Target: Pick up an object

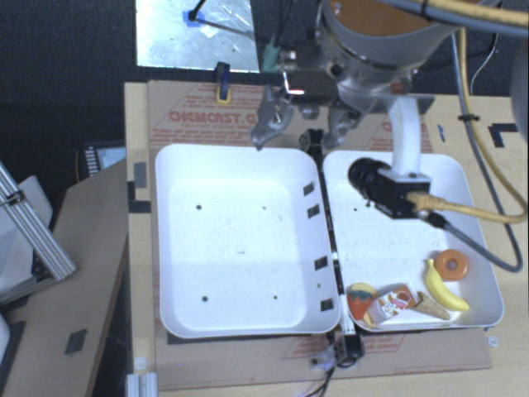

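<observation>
My gripper (303,131) hangs over the far rims of the two bins, above the divider between them. Its fingers (269,124) are spread wide apart, open, with nothing between them. The objects lie in the near right corner of the right bin (463,176): a yellow banana (444,287), an orange ring (451,264), a round orange fruit (359,299), a red and white packet (392,303) and a small tan wedge (431,308). All of them lie well apart from the gripper. The left bin (165,222) sits beside it.
A black cylinder (378,185) on a white bracket hangs from the wrist over the right bin, with a yellow cable (471,213) trailing right. A foil sheet (194,19) and a yellow clamp (222,86) sit behind the bins. An aluminium rail (29,222) stands at the left.
</observation>
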You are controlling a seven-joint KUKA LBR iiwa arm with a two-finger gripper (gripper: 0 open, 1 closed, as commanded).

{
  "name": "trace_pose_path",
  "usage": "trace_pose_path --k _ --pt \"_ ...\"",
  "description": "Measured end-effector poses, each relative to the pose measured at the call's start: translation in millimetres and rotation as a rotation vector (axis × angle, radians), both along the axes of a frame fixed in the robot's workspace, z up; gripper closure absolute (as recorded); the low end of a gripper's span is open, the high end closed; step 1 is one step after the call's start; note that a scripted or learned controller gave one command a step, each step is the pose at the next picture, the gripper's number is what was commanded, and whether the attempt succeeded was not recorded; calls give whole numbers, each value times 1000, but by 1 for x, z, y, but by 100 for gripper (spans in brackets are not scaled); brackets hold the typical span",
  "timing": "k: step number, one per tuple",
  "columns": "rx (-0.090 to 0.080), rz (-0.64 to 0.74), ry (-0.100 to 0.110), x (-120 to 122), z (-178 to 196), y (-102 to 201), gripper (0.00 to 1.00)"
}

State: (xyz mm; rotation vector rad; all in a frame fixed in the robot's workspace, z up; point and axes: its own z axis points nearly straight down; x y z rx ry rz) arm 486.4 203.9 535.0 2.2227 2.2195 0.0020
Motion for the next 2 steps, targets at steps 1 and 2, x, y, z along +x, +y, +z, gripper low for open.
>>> trace_pose_path --k 1,2 --pt "2 8 0 0 0 32 0" --pt "-2 -7 -3 57 0 -52 0"
